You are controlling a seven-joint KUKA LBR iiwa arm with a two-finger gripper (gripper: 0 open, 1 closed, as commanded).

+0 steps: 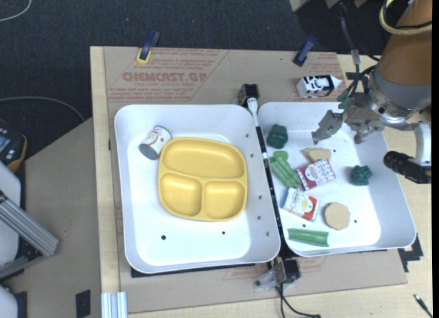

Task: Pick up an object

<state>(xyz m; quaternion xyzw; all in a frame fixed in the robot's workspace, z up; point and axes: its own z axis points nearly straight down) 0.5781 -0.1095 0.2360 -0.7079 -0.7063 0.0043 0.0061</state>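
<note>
Over the right bin's [394, 231] far half hangs the gripper [341, 130], its grey fingers [326, 127] spread apart with nothing between them. They hover above the white floor, near a tan wedge [316, 153] that lies just toward the camera from them.

Beside the wedge is a red-and-white packet [317, 173], tilted; its print is too small to read. Left of it a green pod [282, 170] runs its long axis from far to near, leaning slightly right. A dark green lump [277, 136] sits at the bin's far left, another [360, 174] toward the right. Nearer the camera lie a red-and-white carton [300, 205], a round tan biscuit [337, 215], and a green bean [308, 236] lying almost crosswise.

The left bin [130, 173] holds a yellow tray [202, 176] with three compartments, and a small can [155, 142] on its side touching the tray's far left corner, its dark end pointing left.

Under both bins, the board [206, 70] reads "CHEMCAST GP" in red. A black-and-white toy [318, 86] stands on it beyond the right bin.
</note>
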